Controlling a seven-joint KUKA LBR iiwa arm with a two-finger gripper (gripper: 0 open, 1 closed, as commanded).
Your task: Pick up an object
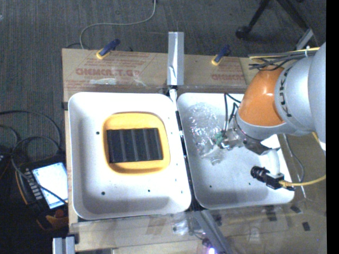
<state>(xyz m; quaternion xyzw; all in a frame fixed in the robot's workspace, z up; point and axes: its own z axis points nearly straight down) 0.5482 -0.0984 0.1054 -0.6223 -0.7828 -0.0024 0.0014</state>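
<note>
Clear crinkled plastic packet (pixel 204 128) lies in right bin (pixel 233 194), toward its 10 o'clock corner. Pincer (pixel 226 139) sits low at packet's 4 o'clock edge, seemingly touching it. Step looks like the reach/grasp stage, not lift yet. Can't tell how wide pincer is or whether it has any hold, as wrist w/ orange band (pixel 262 105) blocks it. Next: close on the film, then lift straight up. Left bin (pixel 85 142) has yellow tray w/ black insert (pixel 135 144).
</note>
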